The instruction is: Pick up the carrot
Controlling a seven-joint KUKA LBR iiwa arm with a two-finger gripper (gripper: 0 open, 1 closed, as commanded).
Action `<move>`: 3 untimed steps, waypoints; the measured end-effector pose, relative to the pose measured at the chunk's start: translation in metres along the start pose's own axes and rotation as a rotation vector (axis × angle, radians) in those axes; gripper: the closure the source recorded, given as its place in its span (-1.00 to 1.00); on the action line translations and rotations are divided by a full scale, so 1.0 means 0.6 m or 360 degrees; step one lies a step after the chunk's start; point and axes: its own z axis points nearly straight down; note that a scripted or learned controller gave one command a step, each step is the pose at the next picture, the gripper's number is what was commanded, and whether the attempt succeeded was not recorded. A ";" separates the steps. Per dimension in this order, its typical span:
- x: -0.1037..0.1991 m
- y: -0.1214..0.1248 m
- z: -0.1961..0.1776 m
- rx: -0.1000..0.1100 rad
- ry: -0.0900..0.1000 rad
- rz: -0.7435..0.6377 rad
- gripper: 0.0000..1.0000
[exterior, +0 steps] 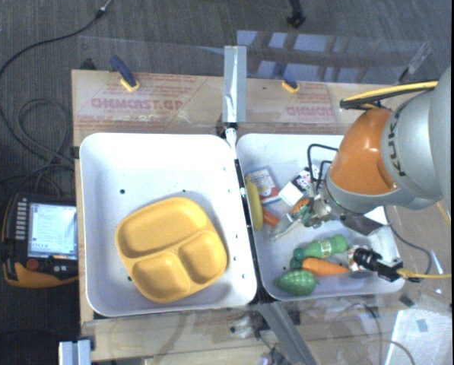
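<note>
Near edge of right white bin (pixel 266 280): small orange plastic carrot (pixel 323 266) lies flat, between bumpy green toy vegetable (pixel 296 281) and smooth green toy vegetable (pixel 323 247), touching or just beside both; likely loose scatter for picking trials. Left bin: yellow three-compartment plastic tray (pixel 172 248), probably drop target. Farther back, grey-orange arm (pixel 379 162) bends in from right, wrist down over clutter; end effector (pixel 312 213) sits above carrot, unladen, opening impossible to judge.
</note>
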 end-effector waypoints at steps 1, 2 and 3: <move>-0.052 0.116 0.002 0.0049 0.0024 -0.0286 -1.00; -0.057 0.123 -0.017 0.0024 0.0000 -0.0288 1.00; -0.072 0.176 0.008 0.0178 0.0081 0.0306 1.00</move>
